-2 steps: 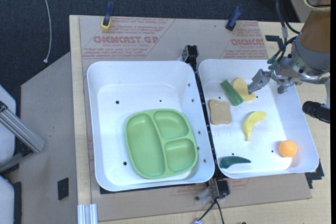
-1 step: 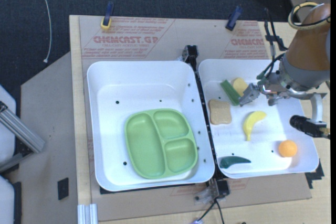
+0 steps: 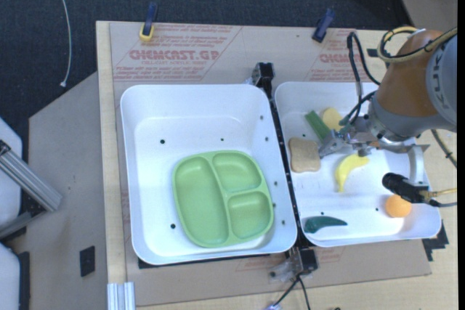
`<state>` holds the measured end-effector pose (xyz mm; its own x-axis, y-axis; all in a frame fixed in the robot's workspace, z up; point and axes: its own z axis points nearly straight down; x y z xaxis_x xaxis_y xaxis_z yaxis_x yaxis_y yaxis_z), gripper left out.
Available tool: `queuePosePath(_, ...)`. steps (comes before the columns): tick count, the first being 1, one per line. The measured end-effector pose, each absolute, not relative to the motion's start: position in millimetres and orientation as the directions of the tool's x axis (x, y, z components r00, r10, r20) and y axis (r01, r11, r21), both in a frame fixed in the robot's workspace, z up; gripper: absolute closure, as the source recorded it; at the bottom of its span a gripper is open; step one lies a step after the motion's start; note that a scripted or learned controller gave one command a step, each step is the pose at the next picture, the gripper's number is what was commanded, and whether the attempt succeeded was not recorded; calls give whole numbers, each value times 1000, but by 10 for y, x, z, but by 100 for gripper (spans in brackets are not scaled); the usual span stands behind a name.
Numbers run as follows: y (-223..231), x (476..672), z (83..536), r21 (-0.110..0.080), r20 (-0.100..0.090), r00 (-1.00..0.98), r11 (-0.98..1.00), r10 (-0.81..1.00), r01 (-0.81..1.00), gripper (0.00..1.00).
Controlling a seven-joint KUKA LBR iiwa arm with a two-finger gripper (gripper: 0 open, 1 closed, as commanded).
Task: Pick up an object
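Observation:
My gripper (image 3: 343, 142) hangs low over the middle of the right bin (image 3: 363, 232), reaching in from the right. Just below it lies a yellow banana (image 3: 349, 170). A tan bread slice (image 3: 304, 155) sits to its left near the bin's left wall. Behind the gripper are a green stick (image 3: 317, 125) and a small yellow round piece (image 3: 331, 117). An orange ball (image 3: 397, 207) rests near the front right corner, and a teal curved piece (image 3: 325, 223) lies along the front wall. I see nothing held in the gripper.
The left bin (image 3: 145, 120) holds a green divided plate (image 3: 221, 196) in its front half. A black clamp (image 3: 263, 73) sits at the back where the two bins meet. Clips (image 3: 148, 22) pin the cardboard's far edge.

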<state>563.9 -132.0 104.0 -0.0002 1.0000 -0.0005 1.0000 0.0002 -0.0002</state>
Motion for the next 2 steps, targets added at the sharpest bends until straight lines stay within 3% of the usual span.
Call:
queuePosePath(1,-1321,5652,875,-1,2,0,0,1000,1000,0)
queuePosePath(2,-1316,5670,990,7,1,0,0,1000,1000,100)
